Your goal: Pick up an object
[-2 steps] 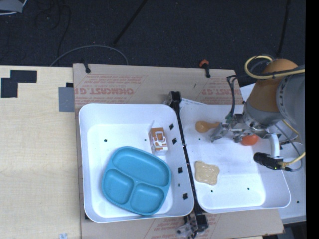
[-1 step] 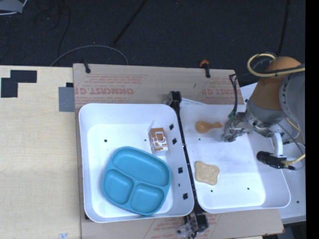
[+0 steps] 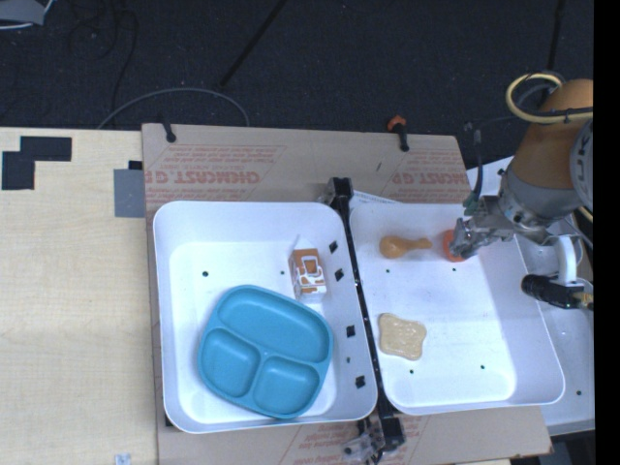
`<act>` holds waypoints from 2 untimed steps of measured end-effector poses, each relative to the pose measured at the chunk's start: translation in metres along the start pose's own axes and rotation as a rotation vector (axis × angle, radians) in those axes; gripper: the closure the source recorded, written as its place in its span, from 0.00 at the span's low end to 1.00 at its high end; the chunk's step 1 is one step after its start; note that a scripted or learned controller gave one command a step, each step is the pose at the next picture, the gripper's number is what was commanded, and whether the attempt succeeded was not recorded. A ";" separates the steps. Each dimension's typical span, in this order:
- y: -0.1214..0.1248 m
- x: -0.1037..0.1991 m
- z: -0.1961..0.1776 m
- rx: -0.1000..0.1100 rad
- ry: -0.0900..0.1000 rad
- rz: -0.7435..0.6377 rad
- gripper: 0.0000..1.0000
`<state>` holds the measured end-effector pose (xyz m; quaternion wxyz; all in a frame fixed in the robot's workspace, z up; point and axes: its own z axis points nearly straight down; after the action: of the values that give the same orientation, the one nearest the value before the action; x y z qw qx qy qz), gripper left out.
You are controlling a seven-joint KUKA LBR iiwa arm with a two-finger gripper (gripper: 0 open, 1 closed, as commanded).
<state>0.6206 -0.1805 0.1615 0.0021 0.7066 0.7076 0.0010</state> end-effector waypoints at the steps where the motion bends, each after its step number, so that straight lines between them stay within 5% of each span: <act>1: 0.006 0.005 -0.046 0.001 0.001 -0.001 1.00; 2: 0.007 0.004 -0.083 0.002 0.001 -0.001 1.00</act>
<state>0.6270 -0.1761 0.2447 0.0010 0.7062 0.7080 0.0006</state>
